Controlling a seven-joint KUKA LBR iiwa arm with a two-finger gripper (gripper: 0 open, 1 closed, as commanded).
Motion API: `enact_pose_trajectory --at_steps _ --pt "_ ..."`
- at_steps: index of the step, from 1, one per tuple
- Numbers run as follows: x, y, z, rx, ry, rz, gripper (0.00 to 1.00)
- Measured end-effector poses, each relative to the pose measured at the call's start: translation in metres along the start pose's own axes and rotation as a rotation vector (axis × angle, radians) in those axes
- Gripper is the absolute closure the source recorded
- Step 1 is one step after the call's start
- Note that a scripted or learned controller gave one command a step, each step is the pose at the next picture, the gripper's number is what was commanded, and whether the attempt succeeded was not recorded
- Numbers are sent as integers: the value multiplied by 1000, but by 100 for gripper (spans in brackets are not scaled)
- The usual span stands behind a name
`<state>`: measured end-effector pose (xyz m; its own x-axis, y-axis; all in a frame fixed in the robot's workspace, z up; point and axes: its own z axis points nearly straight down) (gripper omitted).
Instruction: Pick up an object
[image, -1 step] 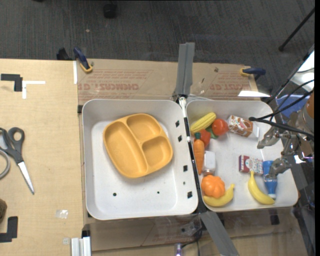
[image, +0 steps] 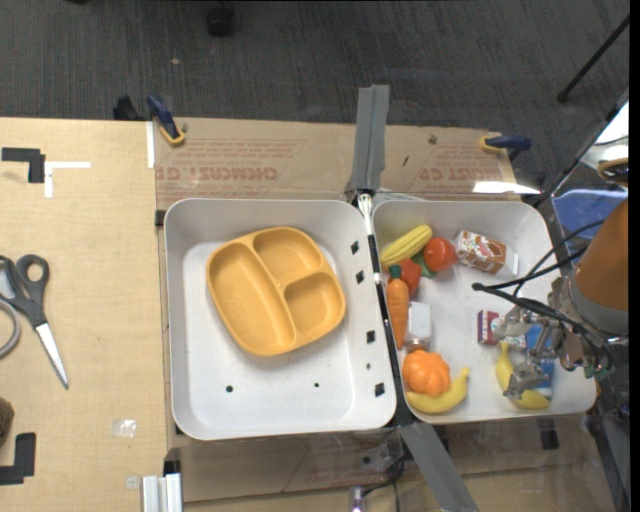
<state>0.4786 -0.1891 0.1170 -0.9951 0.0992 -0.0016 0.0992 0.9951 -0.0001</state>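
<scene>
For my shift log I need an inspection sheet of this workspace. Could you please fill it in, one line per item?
Surface: two white bins side by side, left bin and right bin, on a bench with cardboard under them.
Job's things: in the right bin, corn, tomato, carrot, orange pumpkin, banana, small carton; another yellow item below the gripper.
Clutter: yellow divided plate in the left bin; scissors on the bench.
Grippers: gripper low over the right bin's near right corner; finger state unclear.
Cables: black cables run to the gripper.
Surroundings: blue clamps on the cardboard; dark floor beyond.
</scene>
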Motion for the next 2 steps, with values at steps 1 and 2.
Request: enact_pose_trajectory --at_steps 1,2 --pt "-5 -4 18 0 -12 100 0" --pt "-7 -3 9 2 -16 98 100"
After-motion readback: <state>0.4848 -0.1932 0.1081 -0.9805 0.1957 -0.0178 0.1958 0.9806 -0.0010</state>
